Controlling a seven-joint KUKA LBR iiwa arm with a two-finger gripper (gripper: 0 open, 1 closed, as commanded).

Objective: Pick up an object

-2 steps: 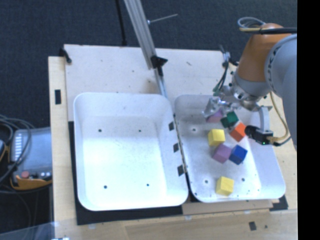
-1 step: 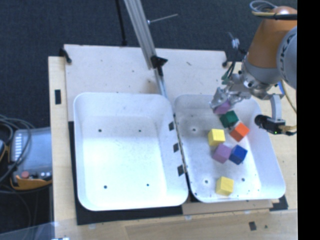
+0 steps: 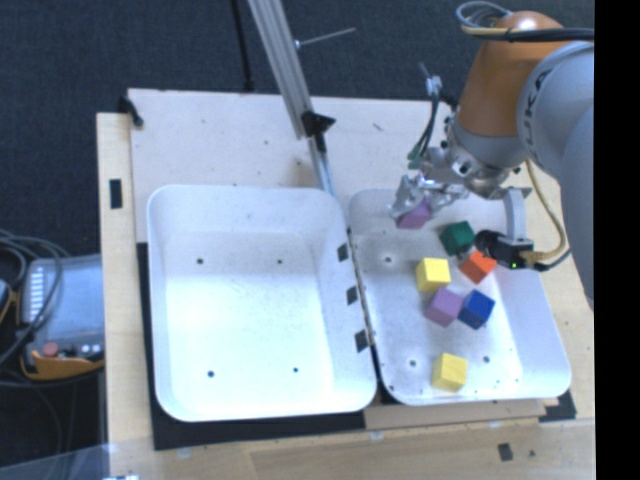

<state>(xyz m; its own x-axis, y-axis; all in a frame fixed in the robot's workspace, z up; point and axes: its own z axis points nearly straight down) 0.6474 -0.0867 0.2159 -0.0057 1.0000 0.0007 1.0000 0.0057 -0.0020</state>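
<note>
My gripper (image 3: 412,206) hangs over the far left part of the right bin (image 3: 400,368), with a small purple block (image 3: 414,215) showing between its fingers. Loose in the same bin lie a green cube (image 3: 458,237), an orange block (image 3: 478,264), a yellow cube (image 3: 433,274), a larger purple cube (image 3: 445,306), a blue cube (image 3: 477,308) and a second yellow cube (image 3: 450,371) near the front.
The left bin (image 3: 250,298) sits beside the right one, with a raised divider edge between them. A slanted metal pole (image 3: 285,58) rises behind the bins. A grey device with cables (image 3: 55,313) rests off the bench at the left.
</note>
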